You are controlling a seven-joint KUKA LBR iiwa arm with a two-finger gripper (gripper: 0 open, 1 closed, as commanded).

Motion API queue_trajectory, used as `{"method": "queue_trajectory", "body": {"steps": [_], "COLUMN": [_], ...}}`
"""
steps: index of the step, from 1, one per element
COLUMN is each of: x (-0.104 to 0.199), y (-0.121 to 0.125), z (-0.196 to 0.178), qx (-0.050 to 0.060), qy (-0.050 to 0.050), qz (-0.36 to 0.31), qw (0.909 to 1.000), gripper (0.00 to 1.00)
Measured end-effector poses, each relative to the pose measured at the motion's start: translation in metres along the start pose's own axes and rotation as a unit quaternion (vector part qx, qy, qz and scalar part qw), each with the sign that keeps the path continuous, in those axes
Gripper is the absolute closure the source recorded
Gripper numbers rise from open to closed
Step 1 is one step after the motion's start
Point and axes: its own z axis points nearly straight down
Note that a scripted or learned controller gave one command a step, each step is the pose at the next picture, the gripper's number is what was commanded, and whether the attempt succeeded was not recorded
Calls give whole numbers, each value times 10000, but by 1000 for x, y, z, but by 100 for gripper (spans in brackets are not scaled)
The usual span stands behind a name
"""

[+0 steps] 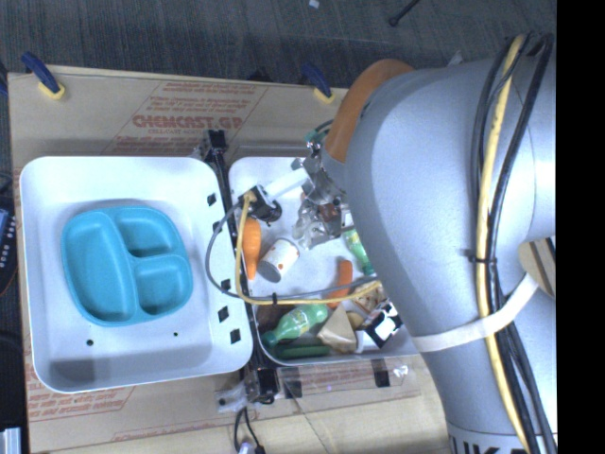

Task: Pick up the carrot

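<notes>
The carrot, orange and elongated, lies in the right bin close to its left wall, pointing roughly front to back. My gripper hangs over the middle of that bin, to the right of the carrot and apart from it. A white cup on its side lies between them, just right of the carrot's lower end. The grey arm hides most of the bin's right side.
A smaller orange piece, a green bottle, a tan wedge and a black-and-white item crowd the right bin's front. A thin yellow cable loops beside the carrot. The left bin holds a blue divided tray.
</notes>
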Motion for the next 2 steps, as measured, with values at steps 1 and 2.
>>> {"method": "queue_trajectory", "body": {"steps": [1, 2], "x": [0, -1], "y": [-1, 5], "z": [0, 32], "qx": [4, -39], "qy": [-6, 11], "qz": [-10, 41], "qw": [10000, 10000], "gripper": [0, 0]}}
